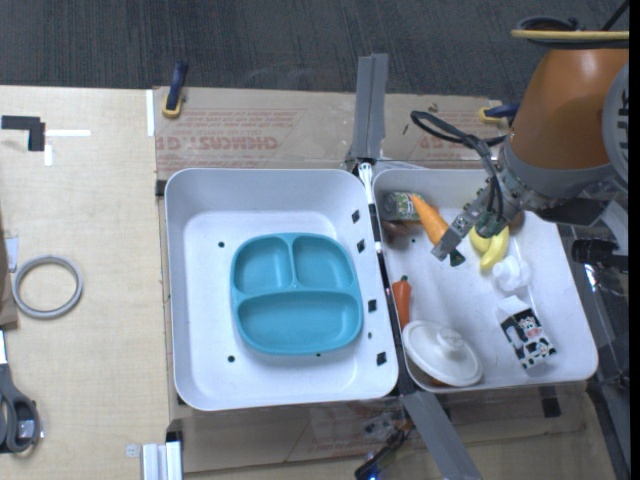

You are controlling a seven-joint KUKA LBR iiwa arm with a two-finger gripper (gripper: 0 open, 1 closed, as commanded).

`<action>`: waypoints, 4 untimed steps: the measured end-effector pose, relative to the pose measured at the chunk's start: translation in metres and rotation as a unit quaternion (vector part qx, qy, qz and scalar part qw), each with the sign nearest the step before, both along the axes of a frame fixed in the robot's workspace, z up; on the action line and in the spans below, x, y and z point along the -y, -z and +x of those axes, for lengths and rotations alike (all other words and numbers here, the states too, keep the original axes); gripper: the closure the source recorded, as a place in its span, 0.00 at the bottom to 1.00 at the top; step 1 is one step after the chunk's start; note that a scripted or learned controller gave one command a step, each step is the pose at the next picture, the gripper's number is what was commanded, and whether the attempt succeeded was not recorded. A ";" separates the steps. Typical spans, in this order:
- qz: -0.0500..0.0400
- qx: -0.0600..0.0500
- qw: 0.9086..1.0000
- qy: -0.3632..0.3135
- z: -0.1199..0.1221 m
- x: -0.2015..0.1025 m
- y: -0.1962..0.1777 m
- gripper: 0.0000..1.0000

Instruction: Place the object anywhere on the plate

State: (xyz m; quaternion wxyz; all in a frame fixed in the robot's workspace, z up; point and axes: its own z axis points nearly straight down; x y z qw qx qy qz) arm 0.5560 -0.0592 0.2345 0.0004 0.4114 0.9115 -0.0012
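The jaws [452,243] hang in the right bin, grip state unclear, the carrot [431,220] just at their eleven o'clock, the plate [296,293] off at nine.

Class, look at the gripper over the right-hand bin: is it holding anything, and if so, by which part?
It cannot be told. The gripper hangs low in the right bin, between the carrot and the banana, with nothing visibly in it.

Plate [297,295] smooth blue plastic; bins [190,298] glossy white plastic; bench [80,368] matt wood.
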 end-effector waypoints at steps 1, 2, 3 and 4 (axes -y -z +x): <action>0.000 0.000 1.000 0.000 0.000 0.000 0.000 0.00; -0.001 0.001 1.000 0.000 0.001 0.000 -0.009 1.00; 0.001 0.001 0.994 -0.110 0.033 -0.032 0.000 1.00; 0.001 0.000 0.994 -0.110 0.033 -0.032 0.000 0.00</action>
